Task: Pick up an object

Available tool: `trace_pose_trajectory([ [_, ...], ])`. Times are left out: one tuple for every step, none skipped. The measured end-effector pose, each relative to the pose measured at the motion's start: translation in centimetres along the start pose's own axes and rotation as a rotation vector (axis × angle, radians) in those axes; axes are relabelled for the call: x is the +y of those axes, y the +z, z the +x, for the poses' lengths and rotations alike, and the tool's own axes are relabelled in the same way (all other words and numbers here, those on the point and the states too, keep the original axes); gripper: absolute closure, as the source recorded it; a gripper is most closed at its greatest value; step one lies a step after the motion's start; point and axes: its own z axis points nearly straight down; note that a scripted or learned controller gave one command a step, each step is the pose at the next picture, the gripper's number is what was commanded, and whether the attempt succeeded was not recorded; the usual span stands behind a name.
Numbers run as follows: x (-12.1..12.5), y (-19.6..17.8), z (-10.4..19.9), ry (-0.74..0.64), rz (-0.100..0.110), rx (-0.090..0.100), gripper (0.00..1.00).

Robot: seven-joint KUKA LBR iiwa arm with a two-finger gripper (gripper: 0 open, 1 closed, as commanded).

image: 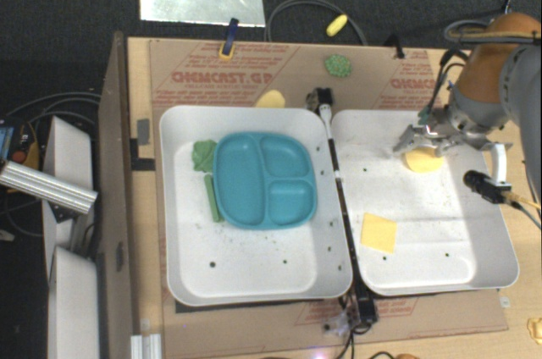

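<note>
The jaws of the gripper [421,147] sit over a pale yellow object [424,161] in the right bin [474,264], partly hiding it; whether they grip it is unclear.

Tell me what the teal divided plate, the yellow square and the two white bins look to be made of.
Teal divided plate: likely moulded plastic, smooth with a soft sheen, uniform colour and rounded compartment ridges.
Yellow square: flat, matte, even yellow; possibly foam or soft plastic, hard to say.
White bins: probably thin formed plastic, smooth, with rounded corners, raised rims and small dark dots across the floors.
</note>
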Motion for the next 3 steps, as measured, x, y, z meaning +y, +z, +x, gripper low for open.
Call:
trace_pose_trajectory([
  [0.2,-1.4,0.0,-0.003,-0.007,-0.002,1.00],
  [0.2,-1.4,0.0,-0.004,-0.007,-0.003,0.00],
  [-0.7,0.8,-0.4,0.000,-0.004,-0.002,0.00],
])
